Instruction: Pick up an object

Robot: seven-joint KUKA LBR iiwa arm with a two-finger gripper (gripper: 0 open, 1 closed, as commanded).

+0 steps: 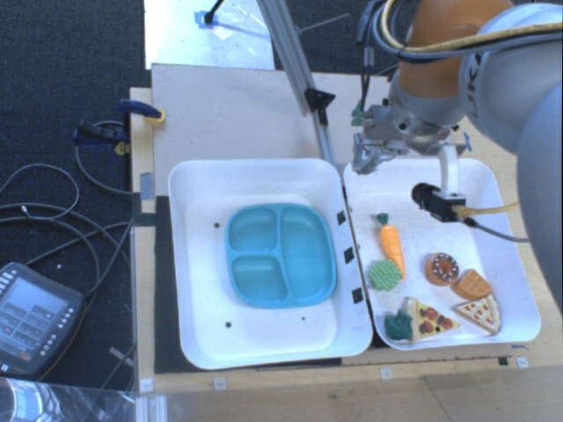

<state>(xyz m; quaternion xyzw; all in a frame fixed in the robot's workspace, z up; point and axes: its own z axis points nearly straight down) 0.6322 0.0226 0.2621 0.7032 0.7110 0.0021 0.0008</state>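
Fingers (368, 162) hang at upper centre-right of the frame, over the top-left corner of the right bin (515, 266). They look slightly parted, tips pointing down, with nothing between them. Not holding anything.

Candidate objects all sit in the right bin, lower in the frame than the fingers. Nearest is the carrot (391, 247): directly below the fingers in the frame and a little to the right, well apart from them. Its long axis runs nearly top-to-bottom of the frame, green end up, tip leaning slightly lower right. Just below it, touching or nearly so, is a green round piece (383, 274). Further toward the lower right: donut (442, 268), waffle (473, 285), pizza slice (429, 319), and a second wedge (482, 312). A black part (437, 201) on the arm hangs to the right of the fingers, above the donut.

Left bin (198, 323) holds a blue tray (281, 255); not relevant to the pick.

Judgement: approach stage, no grasp yet. For the carrot, the fingers would need to travel down-frame and close across its narrow width, i.e. left-right in the frame. Risk: the green piece crowds the carrot's lower end.
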